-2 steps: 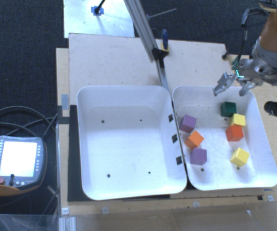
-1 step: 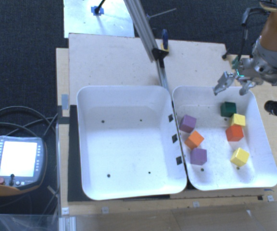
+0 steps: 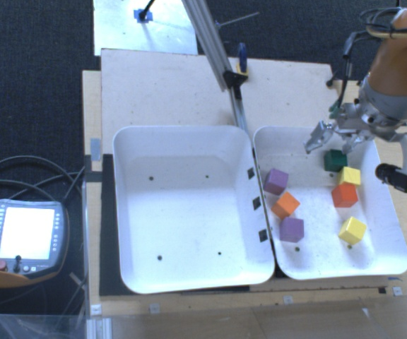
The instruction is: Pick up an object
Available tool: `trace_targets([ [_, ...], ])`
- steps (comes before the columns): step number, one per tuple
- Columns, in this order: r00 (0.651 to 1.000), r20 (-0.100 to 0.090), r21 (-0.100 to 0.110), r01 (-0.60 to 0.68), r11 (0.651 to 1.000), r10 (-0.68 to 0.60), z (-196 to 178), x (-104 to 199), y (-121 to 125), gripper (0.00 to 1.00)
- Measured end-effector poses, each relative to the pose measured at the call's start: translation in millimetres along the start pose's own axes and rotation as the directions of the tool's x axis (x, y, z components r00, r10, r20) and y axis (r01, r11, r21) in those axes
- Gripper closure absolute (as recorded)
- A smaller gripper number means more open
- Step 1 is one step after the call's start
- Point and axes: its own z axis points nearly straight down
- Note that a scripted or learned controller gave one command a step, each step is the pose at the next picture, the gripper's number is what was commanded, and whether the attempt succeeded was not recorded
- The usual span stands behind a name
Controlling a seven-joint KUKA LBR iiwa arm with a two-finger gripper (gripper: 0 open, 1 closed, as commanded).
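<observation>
Overhead, we see the arm [image 3: 401, 55] reaching in from the right, its orange band showing above the grey wrist. Its gripper [image 3: 338, 138] hangs over the far part of the right bin [image 3: 401, 249], with its two fingers spread apart and nothing between them. One finger [image 3: 318, 138] points out toward the left; the other sits close above the green block [image 3: 335, 160], and we cannot tell whether it touches the block.

We count seven blocks in the right bin. The green block lies farthest back, just below the gripper. Just near of it is a yellow block [image 3: 350, 176], and touching that on its near side is a red-orange block [image 3: 344, 195]. A second yellow block [image 3: 352, 229] sits tilted toward the near right part of the bin, apart from the others. On the left side of this bin, close to the wall shared with the other bin, we see a purple block [image 3: 276, 181], an orange block [image 3: 285, 205] just near of it, and another purple block [image 3: 292, 229] nearer still.

The left bin [image 3: 129, 189] stands beside the right one on the counter [image 3: 161, 83]. A slanted metal pole [image 3: 207, 30] runs from the far edge down toward the gap between the bins. Off the counter at the left, a pendant with a lit screen [image 3: 23, 242] rests among black cables.
</observation>
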Motion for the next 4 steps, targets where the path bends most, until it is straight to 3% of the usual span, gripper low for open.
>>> trace_targets([
  [2, 1.0, -0.001, 0.002, 0.0, 1.0, 0.0, 110, 0, -16, 0.0],
  [3, 1.0, 0.001, -0.006, 0.002, 1.0, -0.002, 95, -1, -14, 1.0],
  [4, 1.0, 0.001, -0.008, 0.003, 1.0, -0.003, 49, 5, -13, 1.0],
])
